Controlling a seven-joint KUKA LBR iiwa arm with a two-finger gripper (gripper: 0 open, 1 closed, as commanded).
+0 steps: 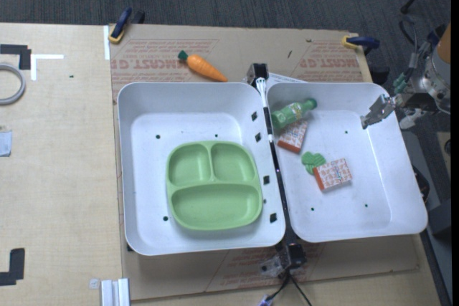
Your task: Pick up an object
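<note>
Camera view, nearest us: the green divided plate (214, 186) lies flat in the left bin (136, 175), out of play, we judge. In the right bin (387, 183) the candidates cluster near the divider: a small printed box (333, 174) touching a green piece (312, 160), then a second red-edged box (293, 135) under a green bottle (292, 112). Their print is too small to read. The gripper (376, 113) hangs at the bin's right rim, holding nothing; we cannot tell its spread. Beyond, a toy carrot (203, 66) rests on cardboard (237, 54) with mirrored red lettering.
</note>
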